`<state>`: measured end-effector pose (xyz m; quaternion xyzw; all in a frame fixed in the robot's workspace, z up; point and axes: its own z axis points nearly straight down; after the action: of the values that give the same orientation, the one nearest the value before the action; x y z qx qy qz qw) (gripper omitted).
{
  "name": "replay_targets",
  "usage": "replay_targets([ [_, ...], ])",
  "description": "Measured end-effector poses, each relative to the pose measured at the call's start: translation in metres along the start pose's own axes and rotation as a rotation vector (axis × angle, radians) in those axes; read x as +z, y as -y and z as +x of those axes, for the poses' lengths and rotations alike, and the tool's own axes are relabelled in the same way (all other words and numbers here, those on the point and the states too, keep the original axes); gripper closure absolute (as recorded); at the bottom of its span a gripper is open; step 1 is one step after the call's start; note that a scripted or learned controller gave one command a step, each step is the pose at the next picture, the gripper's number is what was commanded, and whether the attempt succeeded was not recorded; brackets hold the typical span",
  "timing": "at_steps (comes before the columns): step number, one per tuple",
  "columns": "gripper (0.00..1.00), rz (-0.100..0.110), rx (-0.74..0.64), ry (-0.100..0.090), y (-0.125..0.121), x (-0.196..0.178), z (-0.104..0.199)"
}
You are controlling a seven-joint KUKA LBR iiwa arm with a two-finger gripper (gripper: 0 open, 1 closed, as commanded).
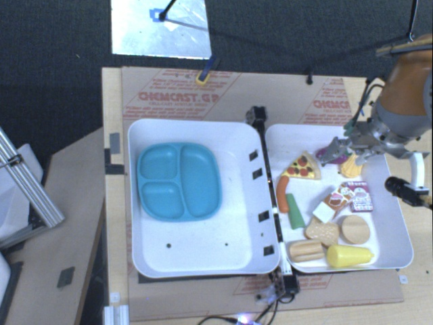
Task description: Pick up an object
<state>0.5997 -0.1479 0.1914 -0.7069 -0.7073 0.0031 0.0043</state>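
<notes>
My gripper (350,147) hangs over the far part of the right bin (403,230), below the arm's orange band. Just left of it lies a small purple item (329,154), and right under it a yellow piece (351,168); I cannot make out whether either is touched. Toy foods fill the same bin: a pizza slice (303,168), an orange sausage (283,193), a green stick (295,210), a white cube (323,212), a maroon packet (360,197), a cracker (322,232), a round biscuit (355,229), a bun (306,250) and a yellow corn piece (350,254).
The left bin (203,252) holds a blue divided plate (180,181). A ridge with black clips (262,181) separates the two bins. A black fitting (406,191) juts in at the right edge. A shiny metal sheet (161,19) lies beyond the bench.
</notes>
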Motion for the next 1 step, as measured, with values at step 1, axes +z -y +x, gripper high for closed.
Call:
replay_targets([
  [1,0.0,-0.012,-0.002,0.002,-0.0029,-0.0066,0.0001],
])
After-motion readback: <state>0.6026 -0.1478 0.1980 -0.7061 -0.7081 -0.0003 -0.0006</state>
